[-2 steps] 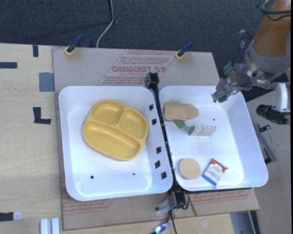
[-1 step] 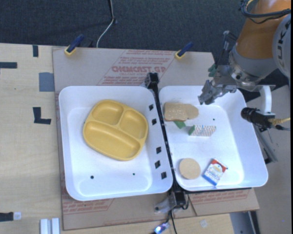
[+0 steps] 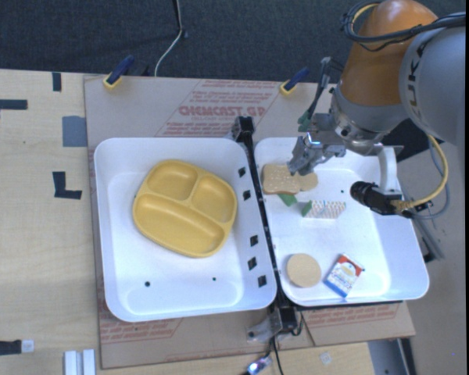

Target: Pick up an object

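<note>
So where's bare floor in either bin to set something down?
Left bin: bare below the yellow plate. Right bin: bare between the wrapped candy and small box. Crowded near the toast, under the pincer.

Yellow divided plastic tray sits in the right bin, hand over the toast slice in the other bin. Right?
Wrong bin: the yellow divided plastic tray lies in the left white bin, as the camera view shows. The hand is over the tan toast slice in the right white bin.

Bright, even overhead light — soft shadows inside the white bins, slight overall softness, no glare.
</note>
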`<state>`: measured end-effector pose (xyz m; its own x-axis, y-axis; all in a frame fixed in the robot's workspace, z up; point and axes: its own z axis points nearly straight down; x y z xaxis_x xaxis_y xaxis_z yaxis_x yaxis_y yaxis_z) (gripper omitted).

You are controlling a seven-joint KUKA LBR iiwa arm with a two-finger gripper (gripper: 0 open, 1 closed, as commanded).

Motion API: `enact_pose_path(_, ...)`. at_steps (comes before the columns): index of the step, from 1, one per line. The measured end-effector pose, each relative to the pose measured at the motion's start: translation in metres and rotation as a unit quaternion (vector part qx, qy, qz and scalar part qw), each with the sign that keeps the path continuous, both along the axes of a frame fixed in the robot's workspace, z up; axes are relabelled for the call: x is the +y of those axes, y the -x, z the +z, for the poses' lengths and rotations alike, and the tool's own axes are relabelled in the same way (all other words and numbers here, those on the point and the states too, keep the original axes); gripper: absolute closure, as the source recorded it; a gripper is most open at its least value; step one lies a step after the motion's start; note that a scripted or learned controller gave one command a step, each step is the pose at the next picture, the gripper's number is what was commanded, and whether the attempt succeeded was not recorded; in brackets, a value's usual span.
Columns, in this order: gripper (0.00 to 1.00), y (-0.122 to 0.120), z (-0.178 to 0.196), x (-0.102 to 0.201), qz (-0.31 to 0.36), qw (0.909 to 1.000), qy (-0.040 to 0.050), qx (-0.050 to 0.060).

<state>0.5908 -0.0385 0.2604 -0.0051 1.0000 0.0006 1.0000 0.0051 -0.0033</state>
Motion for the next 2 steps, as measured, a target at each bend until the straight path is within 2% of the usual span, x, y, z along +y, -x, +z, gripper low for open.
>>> enact_pose_path(2, 1.00, 0.034, -0.028, 0.115, 0.001, 1.0000, -0.0001, 0.000)
